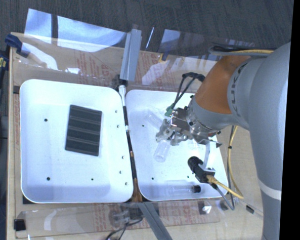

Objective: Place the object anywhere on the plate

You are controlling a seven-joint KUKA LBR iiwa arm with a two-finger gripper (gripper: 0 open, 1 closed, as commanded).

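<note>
You have the arm (242, 97) reaching in over the right bin (140, 106), with the hand (173, 131) low above its middle. From this slant you cannot tell how the hand is set, or whether it has anything. Just below and beside it lies a clear, see-through object (161, 152), perhaps a small bottle or tube, resting on the bin floor; it is hard to make out against the white. A second clear tube with a dark cap (180, 189) lies near the bin's front wall, well apart from the hand.

The plate (84, 129), a dark ribbed rectangle, sits in the left bin (32, 135) with nothing on it. So judge the task as barely started: the pick is not confirmed, and the lift, the carry across the divider between the bins, and the release onto the plate all remain.
</note>
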